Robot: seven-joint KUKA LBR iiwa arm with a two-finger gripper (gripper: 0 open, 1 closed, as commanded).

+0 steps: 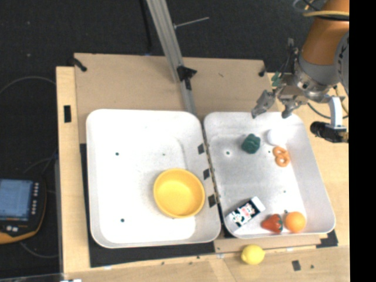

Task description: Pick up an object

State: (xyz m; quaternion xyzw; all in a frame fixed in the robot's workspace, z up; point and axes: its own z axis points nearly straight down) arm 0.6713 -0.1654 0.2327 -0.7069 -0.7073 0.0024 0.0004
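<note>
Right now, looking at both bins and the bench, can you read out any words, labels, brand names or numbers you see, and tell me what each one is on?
No text here can be read.
Black-and-white carton in the right bin: dark printing on its face, too small and blurred to read.
Handheld pendant left of the bench: its blue screen is lit, but nothing on it is legible.
The yellow bowl, green block and fruit show no markings.

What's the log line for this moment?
claw: open, over right bin's far edge | held: nothing | nearest: green block | bowl: left bin
</note>
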